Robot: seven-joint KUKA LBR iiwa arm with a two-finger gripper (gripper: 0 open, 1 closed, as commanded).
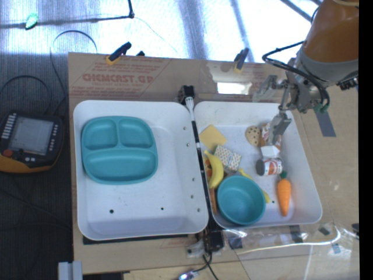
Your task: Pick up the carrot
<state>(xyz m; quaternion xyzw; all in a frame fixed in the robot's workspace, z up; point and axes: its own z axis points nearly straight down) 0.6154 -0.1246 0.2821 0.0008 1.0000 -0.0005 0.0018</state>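
Nearest the camera, a teal bowl sits at the front of the right bin, and the carrot lies just beside it by the right wall, long axis running front to back, green top toward the gripper. That gripper hangs over the bin's back part, well apart from the carrot, holding nothing; its opening cannot be judged.
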